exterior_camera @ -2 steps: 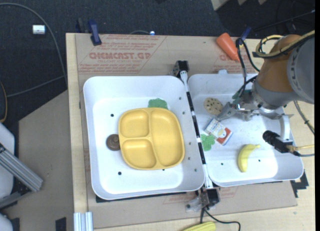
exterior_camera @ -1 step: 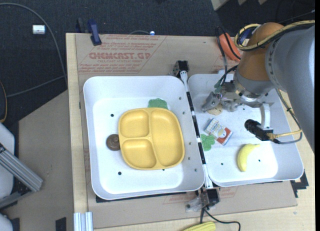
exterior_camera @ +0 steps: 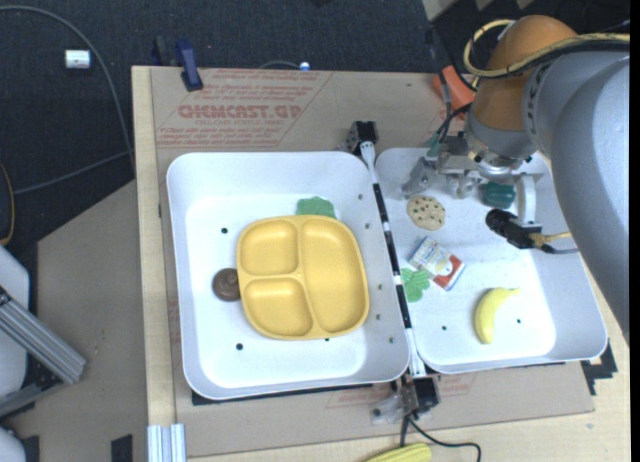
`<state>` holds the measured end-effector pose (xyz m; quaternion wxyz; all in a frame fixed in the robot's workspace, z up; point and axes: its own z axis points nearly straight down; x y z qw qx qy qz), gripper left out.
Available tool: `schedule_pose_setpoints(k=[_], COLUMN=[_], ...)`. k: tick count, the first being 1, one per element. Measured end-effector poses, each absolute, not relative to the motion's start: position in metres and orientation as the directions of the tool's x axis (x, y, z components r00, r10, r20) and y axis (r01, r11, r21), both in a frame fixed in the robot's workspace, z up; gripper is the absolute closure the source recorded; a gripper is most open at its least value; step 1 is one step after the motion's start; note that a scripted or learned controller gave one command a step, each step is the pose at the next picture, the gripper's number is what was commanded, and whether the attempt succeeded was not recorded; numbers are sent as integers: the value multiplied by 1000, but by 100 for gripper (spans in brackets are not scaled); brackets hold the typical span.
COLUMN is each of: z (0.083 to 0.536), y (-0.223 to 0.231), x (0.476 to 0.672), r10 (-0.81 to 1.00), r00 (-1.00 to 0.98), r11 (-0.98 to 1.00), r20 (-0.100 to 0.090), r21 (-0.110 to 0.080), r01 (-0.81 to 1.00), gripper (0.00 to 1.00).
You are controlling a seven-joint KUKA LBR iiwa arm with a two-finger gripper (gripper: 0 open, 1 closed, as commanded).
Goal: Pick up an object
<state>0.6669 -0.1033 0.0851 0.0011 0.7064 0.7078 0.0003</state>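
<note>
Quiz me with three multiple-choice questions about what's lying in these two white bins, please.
1. Where is the yellow divided plate?
A. left bin
B. right bin
C. on the floor

2. What colour is the banana?
A. red
B. yellow
C. blue

3. How does the cookie lie?
A. on the plate
B. under the banana
C. flat on the right bin's floor

Answers: 1 A, the plate sits in the left bin. 2 B, it is plainly yellow. 3 C, it lies alone near the gripper.
</note>
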Motion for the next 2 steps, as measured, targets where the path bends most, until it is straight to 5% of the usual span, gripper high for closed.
schedule_pose_setpoints(k=[1,2], z=[84,94], y=[-98,-98], x=[568,568], r10=[1000,1000], r00=[1,1], r11=[-1,-1], r20=[0,1], r21=[-2,1], r01=[1000,1000], gripper=[0,100])
